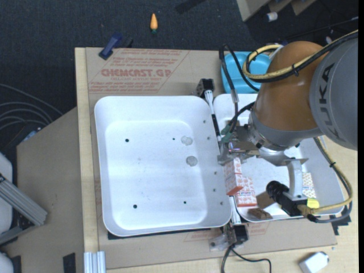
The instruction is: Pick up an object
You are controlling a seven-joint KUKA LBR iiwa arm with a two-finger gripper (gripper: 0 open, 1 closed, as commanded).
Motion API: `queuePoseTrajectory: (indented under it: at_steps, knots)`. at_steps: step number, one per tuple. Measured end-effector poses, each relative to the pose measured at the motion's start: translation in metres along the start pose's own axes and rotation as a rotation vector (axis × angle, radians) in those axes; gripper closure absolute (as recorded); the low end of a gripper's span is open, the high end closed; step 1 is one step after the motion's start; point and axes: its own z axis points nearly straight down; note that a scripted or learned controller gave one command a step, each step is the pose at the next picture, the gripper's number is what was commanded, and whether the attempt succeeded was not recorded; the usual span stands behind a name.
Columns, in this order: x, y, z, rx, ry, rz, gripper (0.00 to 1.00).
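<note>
The arm (296, 95) poises its claw (230, 148) just beside a red-and-white carton (238, 184).

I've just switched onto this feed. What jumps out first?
The arm, with its bulky orange and grey wrist, looms over the right bin. Its gripper is low by that bin's left wall. A red-and-white box lies right at the gripper, though a grasp can't be confirmed. The left bin holds two small pale discs near its right side.
</note>
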Motion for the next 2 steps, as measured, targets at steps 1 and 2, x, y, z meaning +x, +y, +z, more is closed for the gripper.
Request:
queuePoseTrajectory:
  at_steps: [1,2]
  knots:
    - [0.057,0.0,-0.009,-0.004,-0.001,0.0,1.0]
    - [-0.006,0.0,-0.022,-0.005,-0.002,0.002,1.0]
